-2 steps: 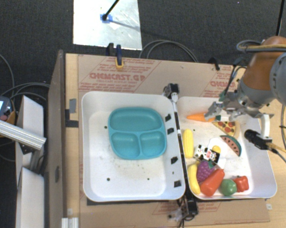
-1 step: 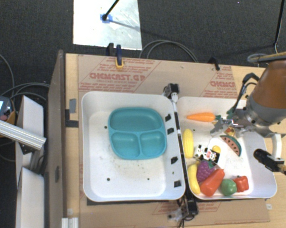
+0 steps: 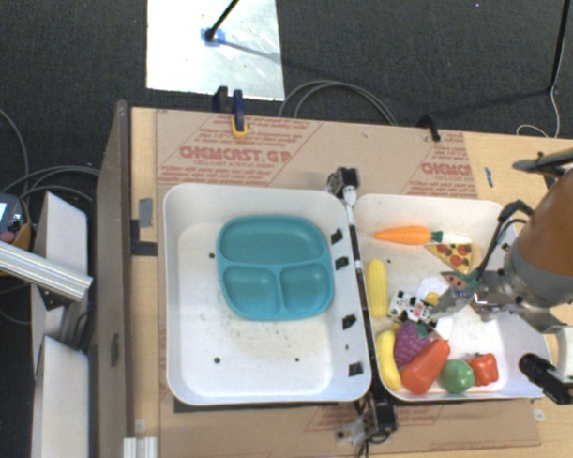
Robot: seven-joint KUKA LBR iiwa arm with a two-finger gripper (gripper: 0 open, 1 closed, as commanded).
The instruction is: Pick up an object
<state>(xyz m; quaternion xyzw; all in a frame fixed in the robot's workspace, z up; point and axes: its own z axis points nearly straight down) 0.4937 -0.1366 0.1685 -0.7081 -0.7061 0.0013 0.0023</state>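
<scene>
Two white bins point(image 3: 186, 295) side by side on the bench. Big teal tray point(image 3: 274, 268) in the left bin. Toy food in the right bin: carrot point(image 3: 403, 235), corn point(image 3: 376, 288), purple grapes point(image 3: 411, 343), pizza slice point(image 3: 452, 250). Gripper point(image 3: 450, 301) down low over the toys. Jaws open or shut: could not tell.

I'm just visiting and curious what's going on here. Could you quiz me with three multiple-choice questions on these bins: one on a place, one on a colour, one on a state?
1. Where does the teal tray lie?
A. left bin
B. right bin
C. on the floor

2. What colour is the carrot?
A. purple
B. orange
C. blue

3. Where is the tool?
A. over the left bin
B. low over the right bin's toys
C. off the bench

Answers: 1 A, it sits within the left bin. 2 B, plainly orange. 3 B, it sits above the toys near the purple grapes.
</scene>
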